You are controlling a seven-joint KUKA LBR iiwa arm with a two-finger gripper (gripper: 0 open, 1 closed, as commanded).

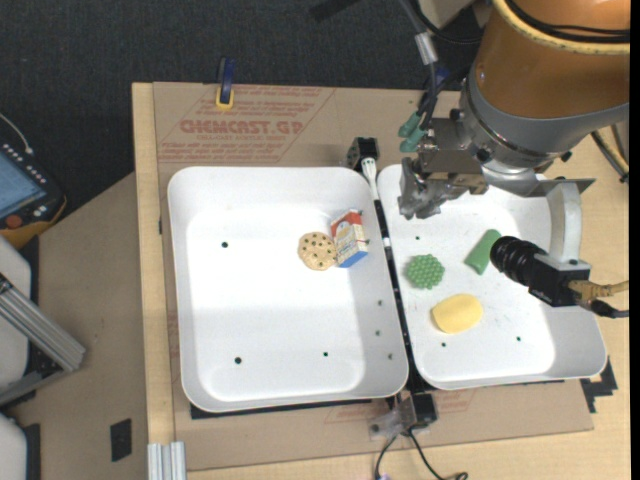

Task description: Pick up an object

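Jaws cannot be judged parted or closed, as the gripper [421, 204] is a dark bunch from this angle. It hangs over the far left corner of the right bin.

On the left, a blue clamp [226, 82] sits at the far edge of the printed cardboard [250, 123] under the bins. The left bin [260, 328] holds a cookie [317, 251] with a small carton [349, 239] just beside it on the right, both towards the bin's right wall.

The right bin [500, 353] holds a green ball [425, 271], below the gripper and apart from it. A yellow lump [457, 314] lies nearer the camera, and a green block [483, 251] lies tilted to the ball's right. The arm [545, 58] fills the top right corner.
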